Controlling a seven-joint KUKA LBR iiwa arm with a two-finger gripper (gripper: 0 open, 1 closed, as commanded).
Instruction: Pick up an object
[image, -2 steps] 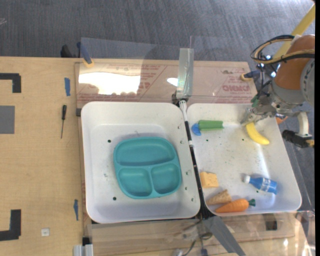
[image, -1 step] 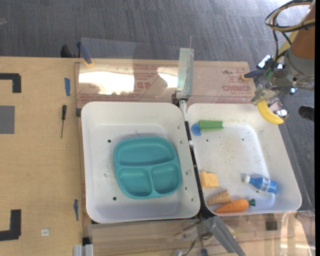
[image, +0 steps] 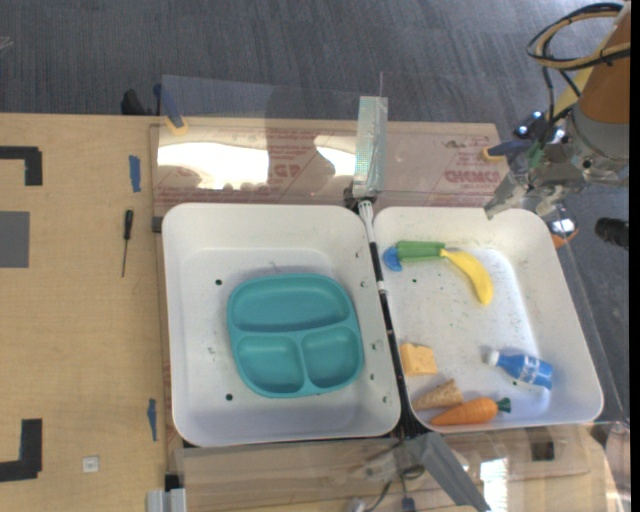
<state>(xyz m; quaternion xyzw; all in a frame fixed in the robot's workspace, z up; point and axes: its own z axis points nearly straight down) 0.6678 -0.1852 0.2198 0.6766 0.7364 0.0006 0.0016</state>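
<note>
Yellow banana (image: 473, 273), curved, is recorded in the right bin (image: 570, 300), in its upper half, lying flat on the speckled white floor. Touching its upper end is a green-handled tool (image: 418, 250) with a blue tip, laid crosswise toward the divider between the bins. Lower in the same bin, a tan sponge-like block (image: 419, 358) is seen near the left wall; below it a small brown cone-shaped piece (image: 439, 393) is set just beside an orange carrot (image: 468, 411) with a green stub, both lying along the near wall. A blue and white bottle-like item (image: 521, 367) is placed on its side toward the right wall, well apart from the banana.

The left bin (image: 190, 260) is occupied by a teal divided plate (image: 293, 334) with three compartments, set near its centre.

The pincer (image: 528, 193) is held above the upper right corner of the right bin, over the rim, well apart from every item. Whether its fingers are spread or pressed together cannot be told; nothing is seen pinched between them. An orange band (image: 606, 90) is noted above the wrist.

Both bins are borne by a wooden desk (image: 70, 300).
</note>
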